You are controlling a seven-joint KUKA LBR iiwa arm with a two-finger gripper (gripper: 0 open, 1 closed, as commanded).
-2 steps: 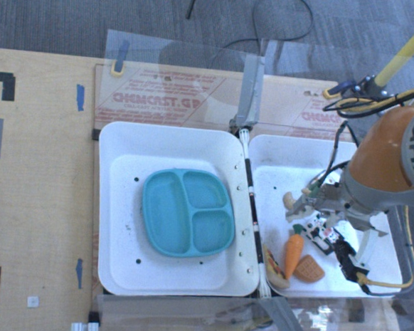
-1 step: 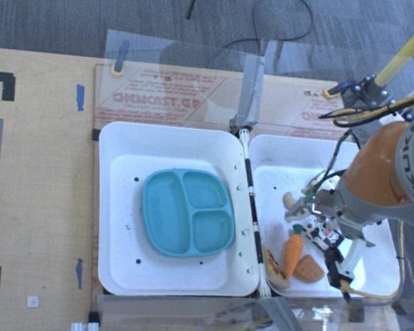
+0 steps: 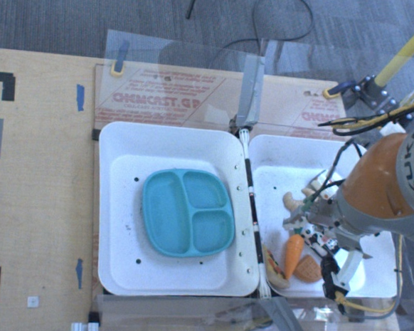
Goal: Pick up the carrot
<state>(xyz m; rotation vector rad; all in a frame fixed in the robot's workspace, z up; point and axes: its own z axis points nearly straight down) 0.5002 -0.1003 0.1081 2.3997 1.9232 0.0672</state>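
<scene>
The carrot lay in the right bin, toward its front left part, its thick end up and its tip pointing down toward the bin's front wall. Just right of the tip sat an orange-brown rounded item, touching or nearly touching the carrot. To the left, against the bin's front left corner, lay a tan and yellow piece of toy food. A pale beige item rested further back in the same bin.

The gripper hung directly over the carrot's upper end, at the end of the grey arm with its orange band reaching in from the right. Whether its tips were spread or pressed together could not be told, nor whether they touched the carrot.

The left bin held 1 teal plate with 3 compartments, lying flat near the middle.
</scene>
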